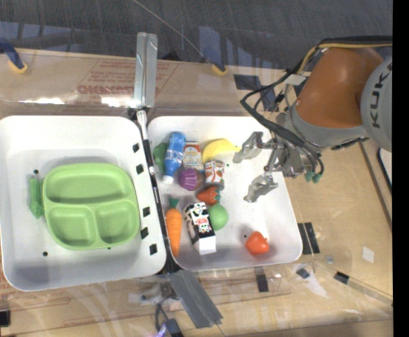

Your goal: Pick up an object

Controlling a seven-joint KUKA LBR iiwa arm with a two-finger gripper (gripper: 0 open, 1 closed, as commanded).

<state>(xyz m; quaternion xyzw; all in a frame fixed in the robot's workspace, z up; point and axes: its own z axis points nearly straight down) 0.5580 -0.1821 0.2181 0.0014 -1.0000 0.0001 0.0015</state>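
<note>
Your gripper (256, 166) hangs spread and bare over the right bin (283, 220), right of centre. You're on the approach; toys crowd the bin's left, so next drop squarely onto one, perhaps the banana (219, 147).

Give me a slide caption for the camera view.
Open gripper hovers over the right bin of toy food, beside the banana; a green tray sits in the left bin.

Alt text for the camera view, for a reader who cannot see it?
A grey arm's two-finger gripper hangs open over the right white bin, holding nothing, beside small toy foods: a yellow banana, an orange carrot. The left white bin holds a green divided plastic tray.
</note>
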